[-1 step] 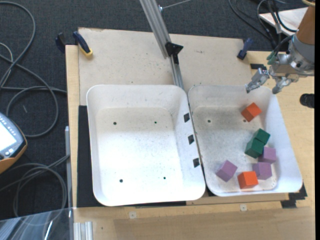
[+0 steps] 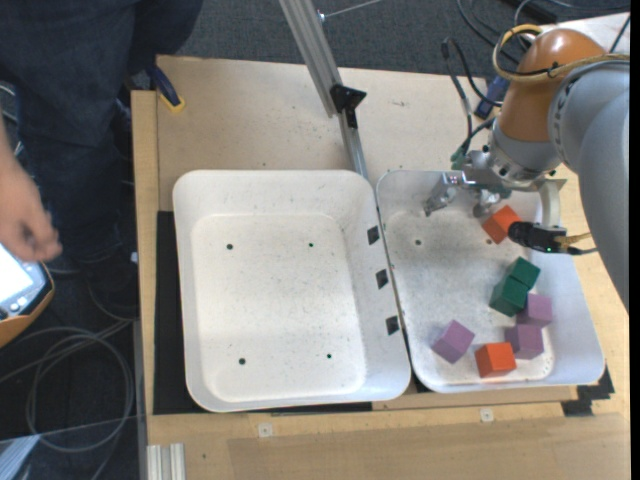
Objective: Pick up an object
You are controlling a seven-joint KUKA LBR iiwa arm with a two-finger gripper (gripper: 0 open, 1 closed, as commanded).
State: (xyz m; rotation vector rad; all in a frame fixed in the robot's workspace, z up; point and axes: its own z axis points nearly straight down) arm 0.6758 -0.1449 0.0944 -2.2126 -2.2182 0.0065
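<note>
While the orange block (image 2: 499, 223) sits high in the right bin (image 2: 420, 268), near that bin's far edge, it lies just beside the gripper (image 2: 462, 194), whose metal parts hang over the bin's upper part; whether the block is between the fingers cannot be told, and whether those fingers are spread or pressed together cannot be told either. Lower in the same bin lie the other blocks: a green block (image 2: 515, 286) roughly at mid-height toward the right wall, a purple block (image 2: 538, 309) touching it just below and to the right, another purple block (image 2: 525, 340) beneath that, a second orange block (image 2: 495, 359) near the bin's near rim, and a third purple block (image 2: 453, 340) to its left, apart from the cluster. The arm (image 2: 560, 98) reaches in from the right, grey with its orange band above the wrist, bending down over the bin's far right corner. The left bin (image 2: 200, 208) lies alongside, its rim touching the right bin's rim down the middle. Both bins rest on the wooden bench (image 2: 250, 118). A metal pole (image 2: 315, 48) slants across the bench toward the gap between the bins. At the left edge, a person's hand (image 2: 22, 218) shows above a handheld device (image 2: 15, 288).
</note>
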